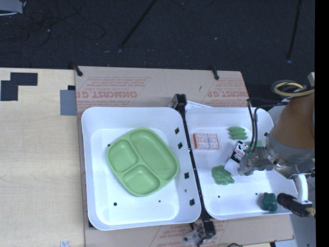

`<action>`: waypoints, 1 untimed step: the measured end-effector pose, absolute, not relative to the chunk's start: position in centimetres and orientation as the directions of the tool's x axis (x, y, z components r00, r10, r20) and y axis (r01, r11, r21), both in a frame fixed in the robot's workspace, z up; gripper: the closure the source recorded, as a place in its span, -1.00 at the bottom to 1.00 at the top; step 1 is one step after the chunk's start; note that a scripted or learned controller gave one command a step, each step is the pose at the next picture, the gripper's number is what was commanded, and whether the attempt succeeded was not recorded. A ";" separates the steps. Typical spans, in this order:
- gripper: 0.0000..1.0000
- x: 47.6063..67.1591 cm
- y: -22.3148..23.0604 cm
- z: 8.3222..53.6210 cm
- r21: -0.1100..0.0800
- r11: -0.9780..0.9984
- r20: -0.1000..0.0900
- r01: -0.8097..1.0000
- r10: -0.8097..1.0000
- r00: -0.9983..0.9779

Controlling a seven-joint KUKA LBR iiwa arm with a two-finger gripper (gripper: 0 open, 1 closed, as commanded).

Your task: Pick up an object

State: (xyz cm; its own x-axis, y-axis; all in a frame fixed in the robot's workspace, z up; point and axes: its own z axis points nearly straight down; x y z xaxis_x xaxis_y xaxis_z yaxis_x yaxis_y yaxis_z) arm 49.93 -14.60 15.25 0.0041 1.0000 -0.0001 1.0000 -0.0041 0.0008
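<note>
The right bin (pixel 234 210) holds several small objects: a light green lump (pixel 222 175) near its middle, a green pod-like piece (pixel 237 133) toward the back, a small orange-and-white box (pixel 205 141), a black-and-white figure (pixel 239 151), and a dark green piece (pixel 269 201) at the front right. My gripper (pixel 247 168) hangs low over the right bin, just right of the light green lump and below the black-and-white figure. The arm's wrist covers most of it.
The left bin (pixel 97 122) holds a green divided plate (pixel 142 161). A black divider (pixel 188 158) runs between the two bins. Cardboard lies under the bins, and a cable loops along the arm at the right.
</note>
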 end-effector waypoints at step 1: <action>1.00 50.0 -14.7 20.5 0.002 0.001 0.000 1.000 1.000 -0.001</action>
State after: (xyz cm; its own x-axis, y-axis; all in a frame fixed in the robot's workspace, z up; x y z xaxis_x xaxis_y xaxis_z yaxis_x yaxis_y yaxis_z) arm 50.03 -14.67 20.52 -0.0009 1.0000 -0.0004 1.0000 0.0009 0.0025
